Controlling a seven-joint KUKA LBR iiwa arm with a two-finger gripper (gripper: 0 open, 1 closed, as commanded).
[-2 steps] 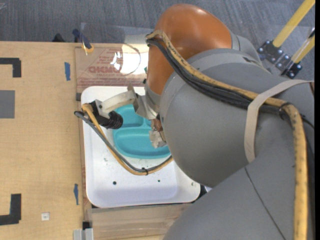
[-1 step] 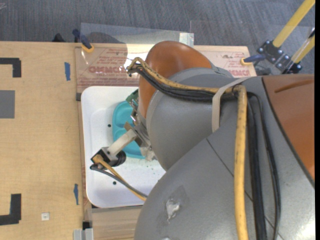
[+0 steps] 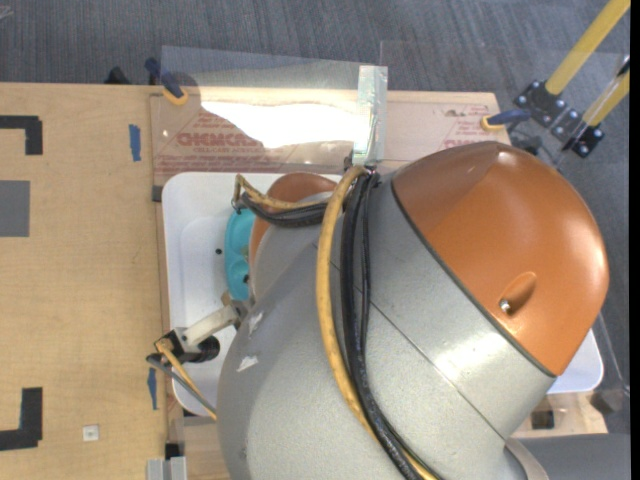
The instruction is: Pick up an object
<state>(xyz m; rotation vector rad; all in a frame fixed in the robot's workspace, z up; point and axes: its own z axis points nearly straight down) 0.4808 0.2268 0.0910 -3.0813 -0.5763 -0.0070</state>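
The grey arm (image 3: 400,368) with its orange band (image 3: 500,238) reaches over the left white bin (image 3: 185,258) and covers most of it. A teal part (image 3: 238,258) of the wrist shows at the arm's left edge, above the bin floor. The gripper itself is hidden beneath the arm's body. I make out no loose object on the bare strip of bin floor at the left.
A clear plastic screen (image 3: 270,118) stands along the bin's far side. Cables (image 3: 335,288) run down the arm. A corner of the right bin (image 3: 585,368) peeks out at the right. A wooden bench top (image 3: 75,268) lies to the left, yellow stand legs (image 3: 590,38) at upper right.
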